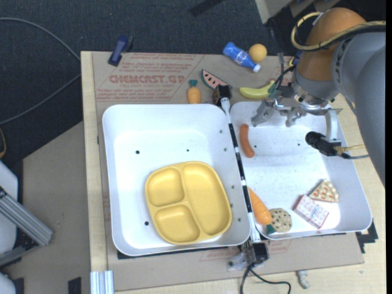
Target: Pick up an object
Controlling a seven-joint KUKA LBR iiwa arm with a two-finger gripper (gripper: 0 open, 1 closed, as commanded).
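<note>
Gripper [277, 111] above right bin's [352, 182] far edge, beside hot dog [246, 140]; finger state apparently indiscernible; yellow divided plate [187, 201] in left bin [125, 158]

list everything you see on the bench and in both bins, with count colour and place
bins: 2, white, side by side on the bench
divided plate: 1, yellow, left bin, near edge
hot dog: 1, red-orange, right bin by the dividing wall
carrot: 1, orange, right bin, near left corner
cookie: 1, tan with dark spots, beside the carrot
wrapped pack: 1, pink and white, right bin, near edge
cracker piece: 1, tan, just behind the pack
banana: 1, yellow, behind the right bin
bottle: 1, blue, far edge of the bench
ball: 1, yellow, next to the bottle
watermelon slice: 1, red, behind the bins
small orange fruit: 1, behind the left bin
arm: 1, grey and orange, from the right
hand: 1, over the right bin's far side
</note>
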